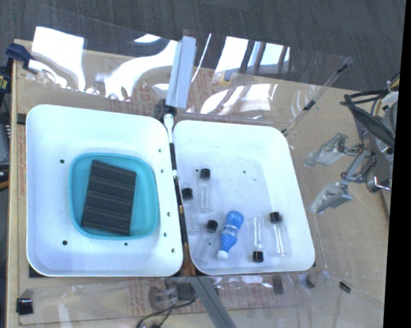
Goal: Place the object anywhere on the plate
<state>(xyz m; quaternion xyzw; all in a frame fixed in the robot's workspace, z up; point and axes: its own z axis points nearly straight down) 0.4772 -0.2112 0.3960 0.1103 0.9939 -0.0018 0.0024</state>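
Low at the frame's bottom edge, a grey metal bracket (213,309) and a loose tangle of thin wire (161,300) lie on the wooden bench (352,275). Left of centre, the dark ribbed block (109,198), a flat matte rectangle crossed by shallow grooves, lies on the plate (147,198). It sits slightly tilted, well within the rim. That plate is a glossy teal square with rounded corners, resting in the middle of the left bin (44,155), a smooth white tray with soft, curved edges. Its twin, the right bin (276,151), touches it along the central seam. It holds five slim clear vials (279,236) with black caps, scattered, and a small blue bottle (229,233) with a white neck lying on its side among them. Clear plastic sheeting along the upper frame throws back bright window glare. At the far right, beneath dark cables, the gripper (367,164) shows as pale metal parts over the bench, well apart from both bins. Whether it is wide or narrow cannot be told.
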